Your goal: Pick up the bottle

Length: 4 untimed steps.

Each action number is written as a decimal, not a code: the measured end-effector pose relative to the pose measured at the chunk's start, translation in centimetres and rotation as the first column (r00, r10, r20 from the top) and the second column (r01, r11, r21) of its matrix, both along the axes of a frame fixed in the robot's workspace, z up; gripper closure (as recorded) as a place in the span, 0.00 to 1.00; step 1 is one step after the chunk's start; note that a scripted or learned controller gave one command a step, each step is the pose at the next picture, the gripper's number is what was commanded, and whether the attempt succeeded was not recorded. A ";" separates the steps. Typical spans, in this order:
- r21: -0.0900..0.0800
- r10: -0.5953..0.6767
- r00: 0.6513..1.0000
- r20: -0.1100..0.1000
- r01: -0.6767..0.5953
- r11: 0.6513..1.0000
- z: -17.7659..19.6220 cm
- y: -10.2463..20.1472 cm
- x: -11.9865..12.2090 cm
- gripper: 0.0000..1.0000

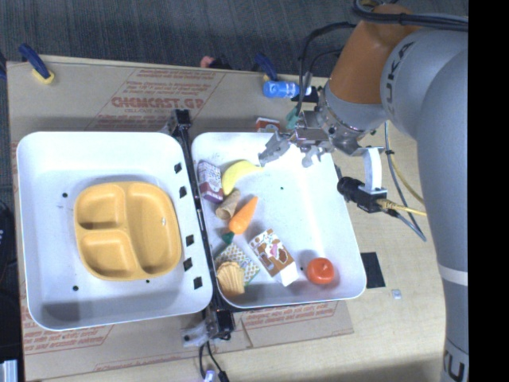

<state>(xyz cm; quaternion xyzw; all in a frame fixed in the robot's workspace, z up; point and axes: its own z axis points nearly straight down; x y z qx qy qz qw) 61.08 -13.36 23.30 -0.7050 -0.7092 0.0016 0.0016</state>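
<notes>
My gripper (290, 154) hovers over the far edge of the right bin (338, 221), with its fingers spread open and nothing between them. A small labelled container with a white end (276, 257), which looks like the bottle, lies on its side near the bin's front, well below the gripper in the view. A yellow banana (236, 173) lies just left of the gripper's left finger (270, 150).
The right bin also holds a dark packet (209, 178), an orange carrot (243, 213), a cone (227, 207), a patterned pouch (238, 259), a muffin (230, 278) and a red tomato (320, 270). A yellow divided plate (127, 229) lies in the left bin (40, 213).
</notes>
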 end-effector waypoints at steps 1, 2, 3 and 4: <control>-0.001 -0.198 0.980 0.001 0.198 0.980 4.8 4.4 4.6 0.00; -0.003 -0.771 0.637 0.001 0.771 0.637 12.1 10.2 4.5 0.00; -0.002 -0.808 0.589 0.001 0.808 0.589 19.3 16.9 2.8 0.00; -0.002 -0.918 0.398 0.004 0.918 0.398 27.8 14.3 -6.5 0.00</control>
